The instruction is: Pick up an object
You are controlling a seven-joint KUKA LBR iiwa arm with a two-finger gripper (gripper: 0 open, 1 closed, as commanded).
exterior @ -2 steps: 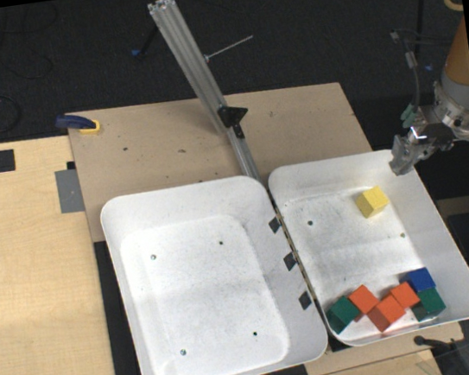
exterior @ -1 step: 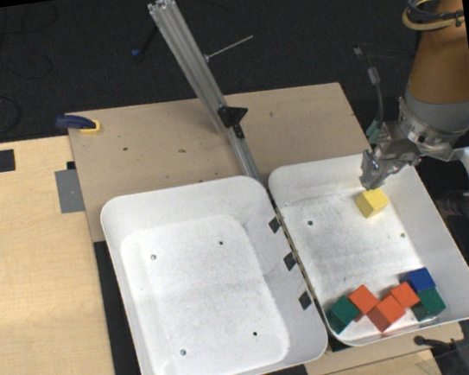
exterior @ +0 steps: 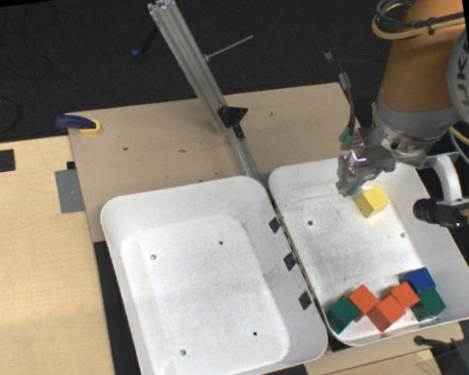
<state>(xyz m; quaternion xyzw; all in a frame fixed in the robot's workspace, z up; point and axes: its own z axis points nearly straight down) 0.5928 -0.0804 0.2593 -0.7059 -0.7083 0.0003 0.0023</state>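
Observation:
My gripper [exterior: 353, 177] hangs over the upper part of the right bin [exterior: 338, 237], below the arm's orange band. A yellow block [exterior: 373, 201] lies just below and to the right of the gripper, close against its tip; whether they touch is unclear. Along the right bin's near edge sits a cluster of blocks: a green one [exterior: 343, 312], orange ones [exterior: 364, 297] [exterior: 388, 313] [exterior: 404, 295], a blue one [exterior: 419, 279] and a dark green one [exterior: 428, 304].
The left bin [exterior: 138, 240] lies beside the right one, with black clips [exterior: 289, 260] along the shared rim. A slanted aluminium rail [exterior: 195, 66] rises behind the bins. The arm's cables and a black fitting [exterior: 447, 210] hang at the right bin's right side.

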